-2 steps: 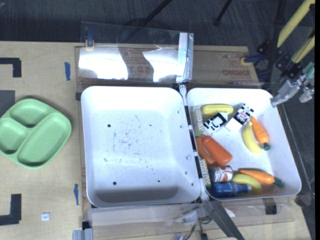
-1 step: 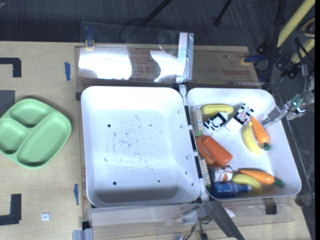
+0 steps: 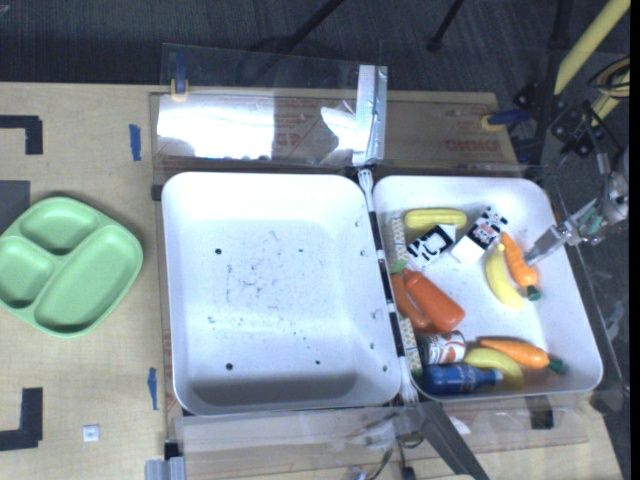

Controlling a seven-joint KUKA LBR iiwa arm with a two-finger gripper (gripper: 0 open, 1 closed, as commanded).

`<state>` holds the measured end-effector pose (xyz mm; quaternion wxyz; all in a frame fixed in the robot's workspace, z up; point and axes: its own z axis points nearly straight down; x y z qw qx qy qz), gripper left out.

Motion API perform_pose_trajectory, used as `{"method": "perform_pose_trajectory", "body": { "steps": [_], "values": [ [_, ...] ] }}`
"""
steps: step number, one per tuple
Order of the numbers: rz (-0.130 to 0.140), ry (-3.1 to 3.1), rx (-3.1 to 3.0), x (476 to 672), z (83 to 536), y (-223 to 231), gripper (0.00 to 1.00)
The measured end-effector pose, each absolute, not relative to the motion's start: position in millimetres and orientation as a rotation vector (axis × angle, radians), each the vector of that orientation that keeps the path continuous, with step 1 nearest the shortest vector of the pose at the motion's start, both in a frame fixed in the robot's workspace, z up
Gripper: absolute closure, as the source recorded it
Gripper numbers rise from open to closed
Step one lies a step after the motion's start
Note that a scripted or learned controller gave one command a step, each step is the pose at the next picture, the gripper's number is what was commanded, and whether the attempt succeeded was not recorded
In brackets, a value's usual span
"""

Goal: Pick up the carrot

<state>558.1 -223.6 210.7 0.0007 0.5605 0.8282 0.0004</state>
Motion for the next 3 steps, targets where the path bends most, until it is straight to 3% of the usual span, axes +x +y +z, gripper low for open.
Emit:
{"method": "perform_pose_trajectory", "body": {
  "steps": [1, 2, 3],
  "values": [
    [0.014, 2.612, 1.752, 591.1, 91, -214, 0.0],
    [0.005, 2.602, 1.754, 590.5, 102, -220, 1.0],
    [0.001, 2.448, 1.964, 607.6, 187, -174, 1.0]
  ]
}}
